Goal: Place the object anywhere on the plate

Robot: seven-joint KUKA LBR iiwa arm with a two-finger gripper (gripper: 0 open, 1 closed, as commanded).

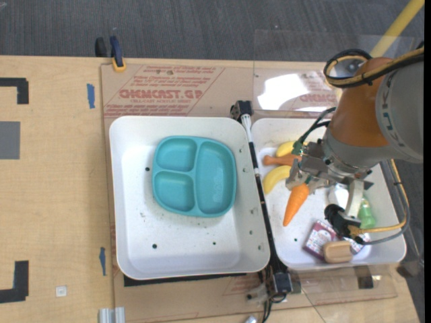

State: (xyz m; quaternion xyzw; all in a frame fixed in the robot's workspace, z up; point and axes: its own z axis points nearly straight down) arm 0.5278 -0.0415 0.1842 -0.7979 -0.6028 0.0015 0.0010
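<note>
Tan wood makes up the big bench (54,180), and on it sit two shallow white bins side by side. The left white bin (135,247) holds the teal plastic plate with three sections (195,177), which lies flat near the bin's middle with nothing on it. The right white bin (397,247) is full of small toys.

The big grey arm with the orange band (367,116) reaches over the right bin. Its gripper (306,173) hangs low over the toys there. The top of the orange toy carrot (295,204) sits right under the gripper. I cannot tell if the gripper is spread or pinching, so I cannot say it has the carrot.

The carrot lies at a slant. Its fat end points up to the gripper and its thin tip points down and to the left, toward the wall between the bins. The plate is well off to the left of it, past that wall.

Just beside the carrot are a yellow toy banana (273,178) and a smaller orange toy (277,159). Lower in the bin lie a purple packet (316,237), a tan block (338,251) and a small green bottle (366,214).
</note>
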